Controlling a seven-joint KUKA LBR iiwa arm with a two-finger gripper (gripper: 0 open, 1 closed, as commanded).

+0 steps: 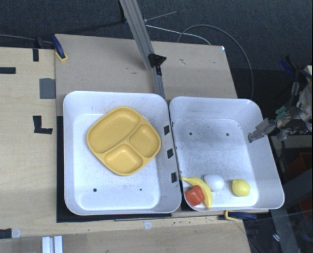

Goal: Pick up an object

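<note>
two shallow white bins sit side by side at frame centre. the left bin [75, 141] holds a yellow divided plate [124, 140], lying flat and turned at a slant, its corners toward the bin walls. the right bin [214, 136] holds four small things along its lower edge: a banana [201, 184] with its long axis running from upper left to lower right, a red object [194, 195] touching it, a white ball [214, 182] just beside it, and a yellow ball [241, 187] apart to the right. the gripper [259, 130] is over the right bin's right rim; its finger state cannot be told.
</note>
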